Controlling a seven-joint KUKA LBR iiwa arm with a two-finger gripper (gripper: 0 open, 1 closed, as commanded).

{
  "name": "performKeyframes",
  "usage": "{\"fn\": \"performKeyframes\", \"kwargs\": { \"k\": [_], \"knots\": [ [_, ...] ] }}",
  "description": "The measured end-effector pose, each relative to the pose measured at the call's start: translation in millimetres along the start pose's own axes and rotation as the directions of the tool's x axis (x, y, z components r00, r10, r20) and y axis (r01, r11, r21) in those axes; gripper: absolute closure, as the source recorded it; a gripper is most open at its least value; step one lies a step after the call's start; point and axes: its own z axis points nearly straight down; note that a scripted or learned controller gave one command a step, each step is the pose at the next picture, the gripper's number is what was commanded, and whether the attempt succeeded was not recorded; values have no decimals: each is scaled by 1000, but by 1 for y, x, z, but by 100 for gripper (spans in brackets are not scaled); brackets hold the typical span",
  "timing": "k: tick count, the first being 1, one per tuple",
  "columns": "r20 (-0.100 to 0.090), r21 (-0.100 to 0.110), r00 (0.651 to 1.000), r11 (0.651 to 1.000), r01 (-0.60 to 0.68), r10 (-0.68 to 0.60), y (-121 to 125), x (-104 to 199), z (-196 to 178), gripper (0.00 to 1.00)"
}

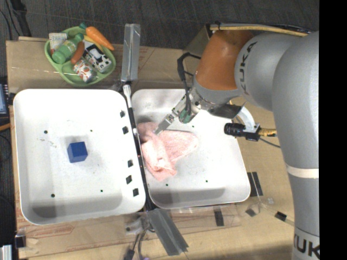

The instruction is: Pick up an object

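Note:
A crumpled pink cloth lies in the right bin, toward its left wall. A small blue cube sits in the left bin, left of its middle. My gripper reaches down from the orange-banded wrist into the right bin. Its tip is at the cloth's upper left edge and seems to touch the fabric. Nothing is lifted off the bin floor.
A green bowl full of toy food stands behind the left bin. A grey metal bar rises at the back between the bins. The arm's bulk covers the right bin's back right corner. Black clips line the shared wall.

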Motion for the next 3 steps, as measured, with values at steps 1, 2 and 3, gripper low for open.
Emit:
{"fn": "performKeyframes", "kwargs": {
  "k": [1, 2, 3],
  "knots": [
    [2, -4, 1000, 1000, 31, -31, -45, -15, 68, 0],
    [1, -5, 999, 999, 36, -36, -43, -15, 57, 100],
    [1, -2, 997, 997, -76, 76, -6, -3, -44, 100]
  ]
}}
